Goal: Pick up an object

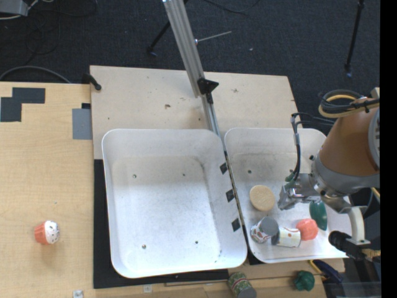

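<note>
Two shallow white bins are sitting side by side, their plastic floors scuffed grey. The left bin [161, 197] is showing only specks. In the right bin [267, 148], a flat tan disc [262, 197] is lying just left of the metal gripper [291, 197], which is hanging low near it; whether it is open or gripping anything, I cannot tell. Nearer, one grey lump [268, 227], one white cylinder [287, 236] and one round orange-red ball [307, 229] are clustering together. One dark green piece [318, 213] is lying at the gripper's right.
</note>
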`<state>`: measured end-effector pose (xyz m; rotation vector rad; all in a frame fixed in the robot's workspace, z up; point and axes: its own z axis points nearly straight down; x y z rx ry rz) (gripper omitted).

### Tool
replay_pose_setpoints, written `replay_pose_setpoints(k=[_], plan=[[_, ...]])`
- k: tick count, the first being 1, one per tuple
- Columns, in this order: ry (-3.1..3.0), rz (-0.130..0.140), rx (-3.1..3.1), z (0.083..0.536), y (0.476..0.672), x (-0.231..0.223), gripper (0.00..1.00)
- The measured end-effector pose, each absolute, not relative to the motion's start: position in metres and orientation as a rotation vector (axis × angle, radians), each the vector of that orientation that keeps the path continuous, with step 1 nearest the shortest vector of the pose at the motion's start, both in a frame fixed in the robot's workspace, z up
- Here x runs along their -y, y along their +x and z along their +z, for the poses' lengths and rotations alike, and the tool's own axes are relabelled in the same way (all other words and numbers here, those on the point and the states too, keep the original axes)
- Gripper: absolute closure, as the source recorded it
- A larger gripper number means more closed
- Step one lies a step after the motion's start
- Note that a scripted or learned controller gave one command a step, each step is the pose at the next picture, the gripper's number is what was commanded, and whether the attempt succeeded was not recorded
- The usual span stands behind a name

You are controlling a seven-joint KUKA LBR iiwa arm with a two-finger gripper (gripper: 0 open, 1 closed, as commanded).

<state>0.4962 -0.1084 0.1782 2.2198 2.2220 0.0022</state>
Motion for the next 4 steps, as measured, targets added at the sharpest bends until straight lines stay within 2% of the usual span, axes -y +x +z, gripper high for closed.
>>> replay_pose_setpoints(k=[1, 2, 4], plan=[[2.220, 0.001, -2.221, 0.217, 0.497, 0.109, 1.00], [2.218, 0.000, -2.228, 0.227, 0.516, 0.060, 1.00], [2.219, -0.003, -2.226, 0.210, 0.555, -0.028, 1.00]])
